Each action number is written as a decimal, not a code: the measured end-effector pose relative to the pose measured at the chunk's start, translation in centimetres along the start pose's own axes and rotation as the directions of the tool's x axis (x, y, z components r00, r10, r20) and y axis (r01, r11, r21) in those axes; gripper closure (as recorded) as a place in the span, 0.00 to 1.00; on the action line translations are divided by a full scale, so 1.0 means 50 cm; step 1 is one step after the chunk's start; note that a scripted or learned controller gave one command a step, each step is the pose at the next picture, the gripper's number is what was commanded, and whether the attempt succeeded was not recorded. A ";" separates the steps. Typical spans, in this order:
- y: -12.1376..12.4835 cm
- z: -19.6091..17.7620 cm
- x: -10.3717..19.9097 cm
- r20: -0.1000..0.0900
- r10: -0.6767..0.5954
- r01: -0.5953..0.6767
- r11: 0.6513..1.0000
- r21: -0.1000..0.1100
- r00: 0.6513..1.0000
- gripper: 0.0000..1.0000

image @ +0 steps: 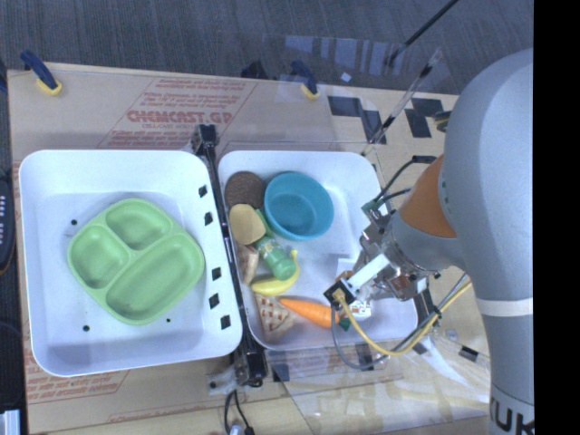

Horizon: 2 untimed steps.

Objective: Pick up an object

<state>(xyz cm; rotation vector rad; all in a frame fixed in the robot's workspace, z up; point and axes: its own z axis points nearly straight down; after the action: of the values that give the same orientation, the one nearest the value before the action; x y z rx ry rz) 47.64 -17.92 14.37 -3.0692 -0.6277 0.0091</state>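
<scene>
Our hand hangs low at five o'clock in the right white bin, just beside the orange toy carrot at its three-o'clock end. We cannot tell how open it is, or whether it grips anything. The risk, we judge, is a glancing miss, shoving the carrot against the pizza-slice toy and yellow banana crowding its nine-to-eleven side.

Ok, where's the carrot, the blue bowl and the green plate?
carrot (306, 312): camera view, middle of its orange body.
blue bowl (298, 207): camera view, bare inside bottom.
green plate (156, 276): camera view, its biggest compartment.
</scene>
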 end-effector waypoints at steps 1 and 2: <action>-0.001 0.001 0.000 0.000 -0.001 0.001 1.000 0.002 1.000 0.00; -0.118 0.108 0.160 0.002 0.003 -0.003 1.000 0.002 1.000 0.00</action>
<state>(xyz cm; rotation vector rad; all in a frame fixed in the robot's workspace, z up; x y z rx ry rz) 52.65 -9.29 8.97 -3.0692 -0.6221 0.0134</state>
